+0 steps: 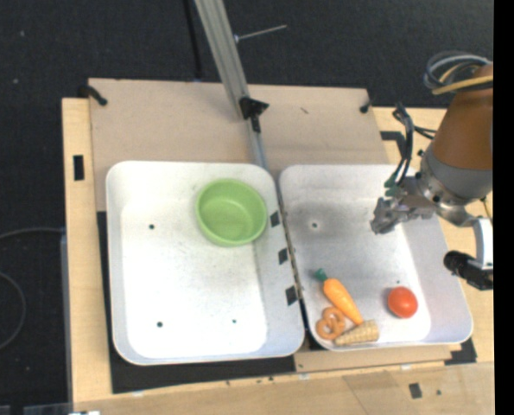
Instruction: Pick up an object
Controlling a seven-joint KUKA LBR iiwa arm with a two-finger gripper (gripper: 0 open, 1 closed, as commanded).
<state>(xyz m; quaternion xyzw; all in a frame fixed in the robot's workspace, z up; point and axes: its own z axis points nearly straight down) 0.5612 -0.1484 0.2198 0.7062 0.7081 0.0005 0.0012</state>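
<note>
The grey two-finger gripper [384, 220] hangs right of centre in the frame, over the upper part of the right-hand shallow white bin [343, 193], carried by the grey arm with its orange band [466, 132] entering from the right edge. Whether it is released or clenched I cannot tell at this size and angle; nothing can be made out in its grasp.

All the candidate objects in that bin lie below the gripper in the frame, along the bin's lower edge. The small round red tomato-like ball [402, 303] is nearest, almost straight down-frame and a touch to the right. The orange toy carrot with a green top [339, 297] lies down and to the left, its long axis slanting from upper left to lower right. Touching or just beside its lower end are a tan pretzel-shaped piece [331, 323] and a pale yellow corn-like piece [358, 334], the latter lying nearly across the frame.

Further out, a light green plastic bowl [231, 213] sits in the upper part of the left-hand white bin [153, 318], well apart to the gripper's left at about the same height in the frame.

I judge the ball the shortest reach: a move down-frame.
</note>
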